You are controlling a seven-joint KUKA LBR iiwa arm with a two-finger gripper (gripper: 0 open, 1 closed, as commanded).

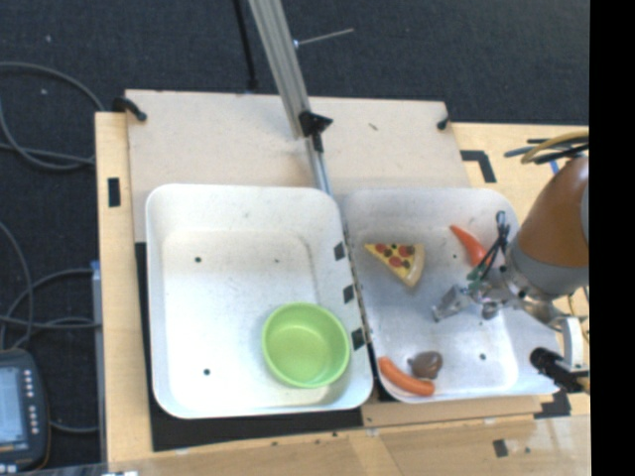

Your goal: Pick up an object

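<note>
Dark carpet with loose cables surrounded a pale wooden bench (228, 137) that bore two shallow white bins side by side. Farthest left, the left bin (198, 236) held a round lime-green bowl (306, 344), smooth plastic, resting near its front right corner. Across the divider, the right bin (397, 216) held a flat triangular pizza slice (397, 261) with red dots, a small brown lump (427, 364) touching a long orange sausage (405, 377) at the front rim, and an orange carrot-like piece (467, 242) toward the back. Further right, the gripper (448, 307) hung low over the bin floor, its metal fingers pointing left with nothing seen between them; whether they stood wide or narrow could not be told. The pizza slice lay just beyond the tips, to the left and toward the back, its long axis running roughly left to right. It seemed the nearest candidate, though its flatness would likely make it awkward to grip.
</note>
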